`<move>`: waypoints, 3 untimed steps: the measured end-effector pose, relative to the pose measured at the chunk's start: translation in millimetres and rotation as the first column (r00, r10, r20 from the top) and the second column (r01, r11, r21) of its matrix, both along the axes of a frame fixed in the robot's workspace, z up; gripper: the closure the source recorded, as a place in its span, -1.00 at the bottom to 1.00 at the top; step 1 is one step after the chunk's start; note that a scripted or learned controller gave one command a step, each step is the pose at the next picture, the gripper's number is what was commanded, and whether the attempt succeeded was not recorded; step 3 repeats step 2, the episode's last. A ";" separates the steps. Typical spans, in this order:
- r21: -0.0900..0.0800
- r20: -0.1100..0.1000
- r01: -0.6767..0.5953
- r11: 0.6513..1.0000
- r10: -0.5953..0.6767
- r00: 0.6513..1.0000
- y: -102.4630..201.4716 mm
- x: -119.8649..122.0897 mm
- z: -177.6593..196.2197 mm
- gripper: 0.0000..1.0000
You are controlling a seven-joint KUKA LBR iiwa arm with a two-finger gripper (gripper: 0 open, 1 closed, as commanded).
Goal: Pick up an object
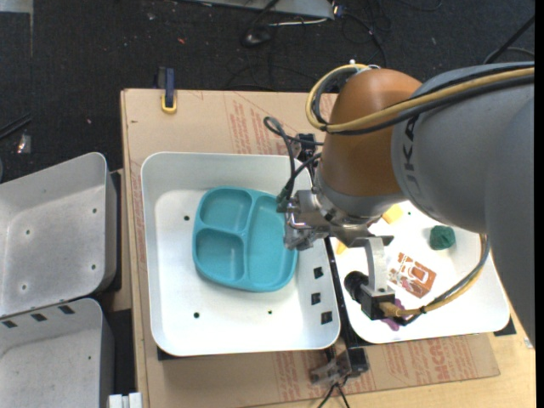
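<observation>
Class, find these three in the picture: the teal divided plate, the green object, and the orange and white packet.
teal divided plate (242, 240): camera view, on its centre ridge.
green object (442, 237): camera view, on its middle.
orange and white packet (411, 276): camera view, on its printed face.

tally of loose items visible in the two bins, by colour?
Teal: 1, divided plate in the left bin
Green: 1, small lump in the right bin
Yellow: 1, piece partly hidden by the arm
Orange and white: 1, packet
Total: 4 visible; the arm may hide more.
</observation>
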State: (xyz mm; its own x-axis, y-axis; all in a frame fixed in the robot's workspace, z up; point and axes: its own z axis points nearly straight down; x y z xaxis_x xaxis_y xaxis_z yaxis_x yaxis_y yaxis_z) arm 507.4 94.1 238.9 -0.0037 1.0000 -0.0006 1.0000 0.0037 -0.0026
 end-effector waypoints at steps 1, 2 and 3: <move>0.001 0.001 0.000 1.000 0.000 1.000 5.1 -5.9 1.9 1.00; 0.001 0.001 0.001 1.000 -0.001 1.000 4.9 -5.8 1.9 -1.00; 0.001 0.001 0.001 1.000 -0.001 1.000 4.9 -5.8 1.9 -1.00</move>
